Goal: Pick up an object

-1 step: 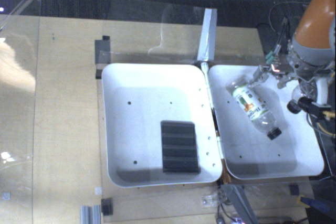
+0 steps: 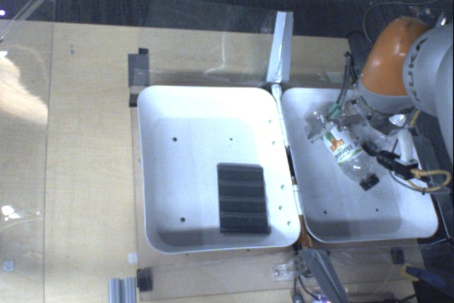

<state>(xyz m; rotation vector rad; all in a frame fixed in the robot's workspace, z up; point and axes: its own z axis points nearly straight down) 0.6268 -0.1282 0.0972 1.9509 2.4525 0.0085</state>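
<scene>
Two white bins sit side by side on a light wooden bench [image 2: 78, 174]. The left bin [image 2: 163, 152] is in the middle of the frame. A flat black block with ridges [image 2: 242, 198] lies in it, near the lower right part of its floor. The right bin [image 2: 397, 220] is at the right side of the frame. A clear plastic bottle with a white and orange label [image 2: 343, 150] lies on its side in the upper part of this bin, tilted, with one end up and to the left. The big grey and orange robot arm [image 2: 404, 64] reaches in from the upper right. Its gripper [image 2: 352, 120] is right over the bottle. I cannot tell how the gripper is set, because the arm and wires hide it.
</scene>
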